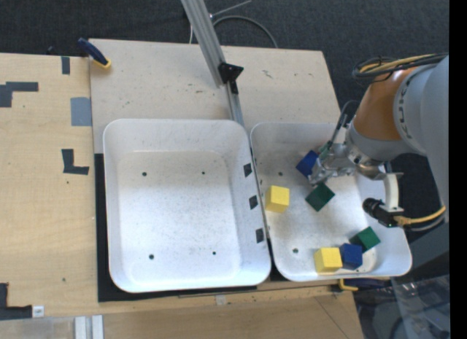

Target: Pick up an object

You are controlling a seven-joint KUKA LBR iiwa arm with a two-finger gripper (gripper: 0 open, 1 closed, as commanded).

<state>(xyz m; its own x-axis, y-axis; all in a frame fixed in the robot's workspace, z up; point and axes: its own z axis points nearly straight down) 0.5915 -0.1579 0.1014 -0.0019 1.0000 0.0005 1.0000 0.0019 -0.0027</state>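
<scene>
The right bin (pixel 288 141) holds several small cubes. A blue cube (pixel 307 162) lies at its upper middle, and a dark green cube (pixel 319 197) sits just below it. My gripper (pixel 322 173) hangs low over the bin between these two, right beside the blue cube's right edge and just above the dark green one. I cannot tell whether it touches either cube. A yellow cube (pixel 277 198) rests near the bin's left wall. At the front right, a yellow cube (pixel 328 259), a blue cube (pixel 351 255) and a green cube (pixel 367 238) cluster together.
The left bin (pixel 117 141) stands next to the right one. A metal rail (pixel 208 35) slants down from the top to the gap between the bins. The grey arm with its orange band (pixel 376 111) covers the right bin's far right corner. A black cable (pixel 390 217) runs along the right rim.
</scene>
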